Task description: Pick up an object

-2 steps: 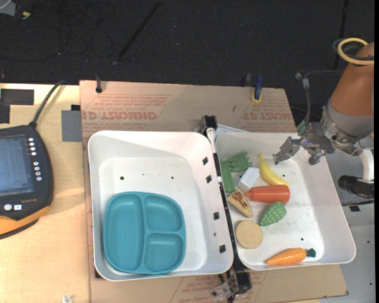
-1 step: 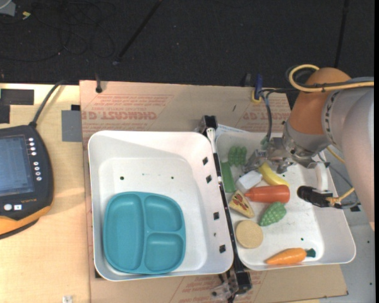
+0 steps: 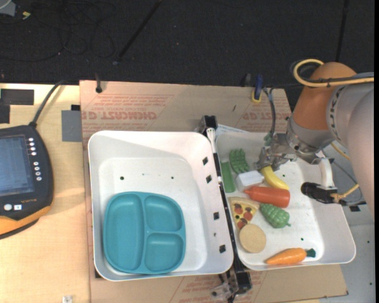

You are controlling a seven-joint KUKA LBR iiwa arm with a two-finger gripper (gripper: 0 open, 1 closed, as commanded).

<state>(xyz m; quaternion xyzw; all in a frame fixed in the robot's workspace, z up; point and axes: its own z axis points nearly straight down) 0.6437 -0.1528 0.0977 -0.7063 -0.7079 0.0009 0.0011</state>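
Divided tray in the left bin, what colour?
Teal, plain with no pattern; the divided tray shows clearly in the camera view.
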